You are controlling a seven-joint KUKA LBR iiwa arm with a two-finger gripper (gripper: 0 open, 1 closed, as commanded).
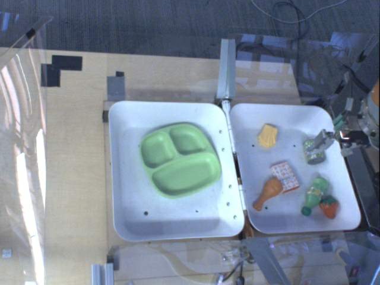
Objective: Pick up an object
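Observation:
My gripper (315,150) hangs over the right side of the right bin (297,113), reaching in from the right edge. Several toy foods lie in this bin. A yellow block (268,135) sits to the gripper's left. A pink checkered packet (284,176) and a brown drumstick (267,194) lie in front of it. A green bottle (314,195) and an orange-red fruit (329,206) rest near the bin's front right corner. Nothing is visibly held by the gripper.
The left bin (127,212) holds a green divided plate (180,159). A metal divider (226,70) runs between the bins at the back. Cables (285,5) lie on the dark floor beyond the bench. A clear panel (21,159) stands at the left.

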